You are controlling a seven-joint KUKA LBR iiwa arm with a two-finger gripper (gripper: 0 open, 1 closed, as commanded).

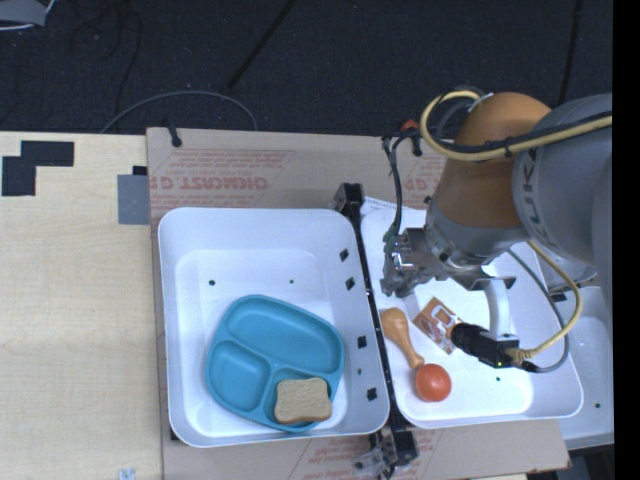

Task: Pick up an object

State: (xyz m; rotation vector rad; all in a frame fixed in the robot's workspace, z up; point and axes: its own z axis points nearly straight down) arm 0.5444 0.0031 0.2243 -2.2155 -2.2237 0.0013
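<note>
Camera view, claw (400, 273) beside drumstick (401, 332), tomato (432, 382)

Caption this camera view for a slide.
Gripper over right bin; tray with bread in left.

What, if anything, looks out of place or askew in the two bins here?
Nothing stands out. The blue divided plate lies flat in the left bin, with a bread slice in one compartment. The wooden peg, red ball and small packet lie loose in the right bin.

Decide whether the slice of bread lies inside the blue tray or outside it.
Inside. The bread slice rests in the blue tray's lower right compartment, within its rim, in the left bin.
</note>
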